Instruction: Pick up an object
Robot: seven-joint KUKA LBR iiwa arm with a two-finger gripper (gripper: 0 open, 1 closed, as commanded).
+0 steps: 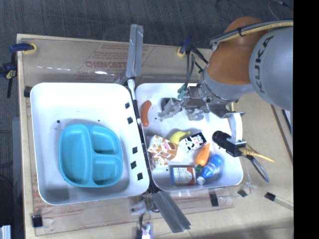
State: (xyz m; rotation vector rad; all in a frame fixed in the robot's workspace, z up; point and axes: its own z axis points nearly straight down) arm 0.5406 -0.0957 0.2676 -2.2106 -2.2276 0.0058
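My gripper (166,109) hangs over the far part of the right bin (158,91), with bare white floor under it. A reddish sausage (145,112) lies just to its left by the bin's wall. Nearer the front lie a yellow banana (178,135), a black-and-white cow-patterned toy (192,142), a patterned carton (161,151), an orange carrot (202,155), a blue bottle (211,167) and a small can (182,175). I see nothing held in the gripper.
The left bin (45,98) holds a blue divided plate (91,154) in its front half. A metal bar (133,54) runs back from the wall between the bins. The arm's orange and grey body (249,59) overhangs the right bin's far right corner.
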